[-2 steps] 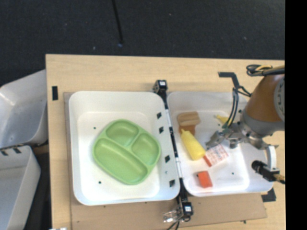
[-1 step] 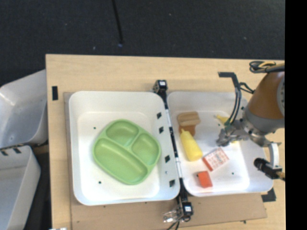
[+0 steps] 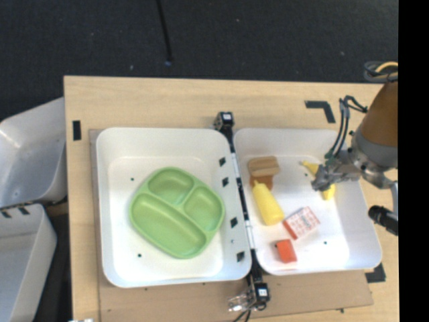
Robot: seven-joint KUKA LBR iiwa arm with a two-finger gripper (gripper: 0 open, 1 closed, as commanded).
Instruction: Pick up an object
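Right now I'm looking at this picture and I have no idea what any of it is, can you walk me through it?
This is one camera fixed above a wooden bench, looking down at a slant. The grey and orange shape at the right is a robot arm; its gripper hangs over the right bin. That bin has a brown block, a yellow bottle, a red and white packet, a small orange block and a yellow piece partly hidden under the gripper. The left bin holds a green divided plate. Whether anything is held, I cannot tell.
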